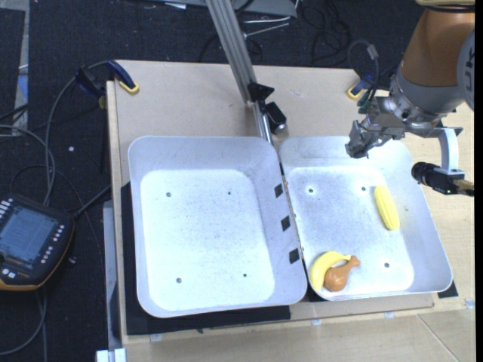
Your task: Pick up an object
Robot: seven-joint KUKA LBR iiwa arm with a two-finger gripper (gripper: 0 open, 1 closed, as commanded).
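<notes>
objects: yellow corn cob (pixel 387 207) at right bin's (pixel 430 236) right side; banana (pixel 326 263) and drumstick toy (pixel 339 274) touching at its near edge
claw: claw (pixel 358 146) above that bin's far rim, nothing between it
left bin: left bin (pixel 151 164) beside it
desk: tan desk (pixel 189 100), clamps at far corners
floor: dark, cables, pendant (pixel 26 240) at left

A broad, glossy orange band (pixel 441 32) is seen on the robot arm, capped above by a pale rim. Below it, a rounded grey metal wrist section (pixel 423 96) is found, with a light grey bracket (pixel 450 148) fixed to its side. A black cylindrical part (pixel 434 176) is mounted at the bracket's lower end. A dark grey two-finger gripper (pixel 360 143), compact and angular, is carried beneath the wrist.
</notes>
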